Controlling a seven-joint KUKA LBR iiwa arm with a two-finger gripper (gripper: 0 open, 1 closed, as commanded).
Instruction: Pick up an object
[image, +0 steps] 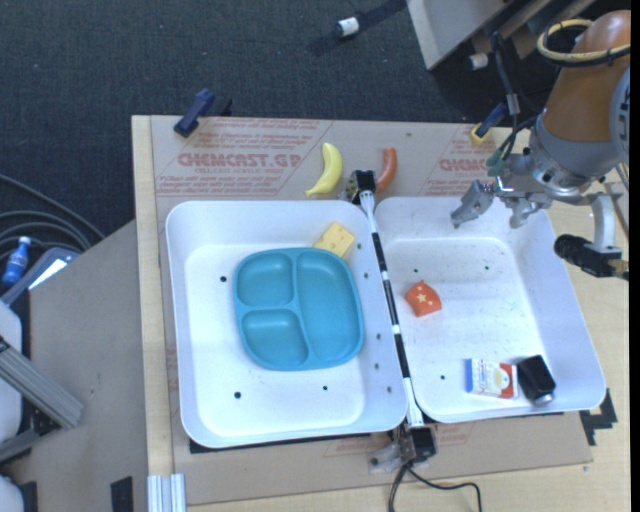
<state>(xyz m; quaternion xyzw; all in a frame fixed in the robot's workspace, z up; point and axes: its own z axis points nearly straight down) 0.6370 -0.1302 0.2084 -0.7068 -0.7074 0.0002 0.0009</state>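
Observation:
My gripper (497, 211) hangs over the far edge of the right bin (560, 300), with its fingers (470, 208) spread open and nothing between them. Well in front of it and to its left, a small red block (423, 298) with a yellow mark lies on the bin floor. At the bin's near right corner a white, red and blue carton (490, 378) lies beside a black object (536, 380). In the left bin (190, 300) there is a blue divided plate (298, 305), with a yellow wedge (336, 240) just behind it.
A banana (326, 170) and an orange sausage (386, 168) lie on the board behind the bins. A blue clip (195, 112) sits at the board's far left corner. Cables run at the left and near the arm.

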